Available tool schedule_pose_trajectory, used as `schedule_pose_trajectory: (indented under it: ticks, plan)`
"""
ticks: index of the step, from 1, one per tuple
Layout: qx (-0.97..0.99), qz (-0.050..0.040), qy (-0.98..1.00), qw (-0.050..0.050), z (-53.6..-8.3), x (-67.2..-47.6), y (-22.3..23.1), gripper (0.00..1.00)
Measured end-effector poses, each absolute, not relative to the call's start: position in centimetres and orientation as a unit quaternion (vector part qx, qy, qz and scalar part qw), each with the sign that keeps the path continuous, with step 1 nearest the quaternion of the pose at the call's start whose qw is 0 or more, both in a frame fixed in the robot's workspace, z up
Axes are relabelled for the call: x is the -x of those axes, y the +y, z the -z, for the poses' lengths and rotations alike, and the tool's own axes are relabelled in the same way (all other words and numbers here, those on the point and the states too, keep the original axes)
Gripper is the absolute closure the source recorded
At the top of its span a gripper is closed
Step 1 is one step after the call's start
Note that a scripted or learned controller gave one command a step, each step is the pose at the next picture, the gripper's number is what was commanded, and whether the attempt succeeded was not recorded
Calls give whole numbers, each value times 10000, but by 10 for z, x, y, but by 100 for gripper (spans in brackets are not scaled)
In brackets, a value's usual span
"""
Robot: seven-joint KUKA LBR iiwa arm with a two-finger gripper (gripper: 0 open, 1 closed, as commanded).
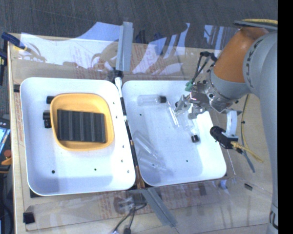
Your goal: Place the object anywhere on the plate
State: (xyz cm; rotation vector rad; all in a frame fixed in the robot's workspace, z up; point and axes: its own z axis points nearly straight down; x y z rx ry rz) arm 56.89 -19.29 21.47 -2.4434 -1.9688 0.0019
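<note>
The big grey arm (254, 57) reached over the right bin (212, 167).

The left bin (34, 169) held a yellow plate (63, 104) with a dark ridged block (82, 126) on it. The gripper (185, 112) hung over the right bin; its fingers were too blurry to tell. A clear tube with a black cap (151, 100) lay near it, in the right bin.

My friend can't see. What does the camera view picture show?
A grey and orange robot arm reaches its gripper over the right white bin. The left bin holds a yellow plate with a dark ridged middle.
</note>
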Motion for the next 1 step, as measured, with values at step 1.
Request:
schedule_pose_trajectory:
  ticks: [1]
  plan:
    - [7107, -14, -7035, 29, -206, -535, -171, 100]
